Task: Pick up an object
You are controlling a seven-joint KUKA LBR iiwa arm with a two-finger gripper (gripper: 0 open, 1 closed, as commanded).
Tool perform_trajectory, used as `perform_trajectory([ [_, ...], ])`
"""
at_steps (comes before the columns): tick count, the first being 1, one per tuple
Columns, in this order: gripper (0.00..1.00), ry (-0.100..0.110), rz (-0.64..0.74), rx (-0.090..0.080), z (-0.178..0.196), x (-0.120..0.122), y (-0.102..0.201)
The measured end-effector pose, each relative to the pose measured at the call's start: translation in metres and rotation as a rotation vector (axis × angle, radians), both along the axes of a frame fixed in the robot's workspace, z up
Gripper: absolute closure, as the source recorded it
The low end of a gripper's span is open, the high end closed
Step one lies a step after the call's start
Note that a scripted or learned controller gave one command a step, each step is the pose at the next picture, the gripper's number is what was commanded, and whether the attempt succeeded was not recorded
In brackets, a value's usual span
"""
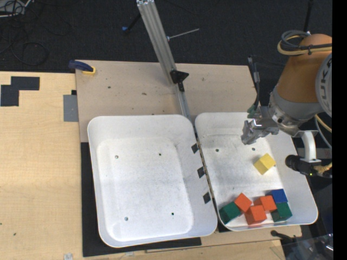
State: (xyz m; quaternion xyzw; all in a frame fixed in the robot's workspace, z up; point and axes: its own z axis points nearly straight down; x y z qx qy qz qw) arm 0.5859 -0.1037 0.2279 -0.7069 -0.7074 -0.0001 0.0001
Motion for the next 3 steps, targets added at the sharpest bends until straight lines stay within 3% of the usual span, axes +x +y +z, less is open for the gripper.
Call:
perform_trajectory([
  [3,1.00,0.005,0.003,0.002,0.005,-0.020,0.140],
])
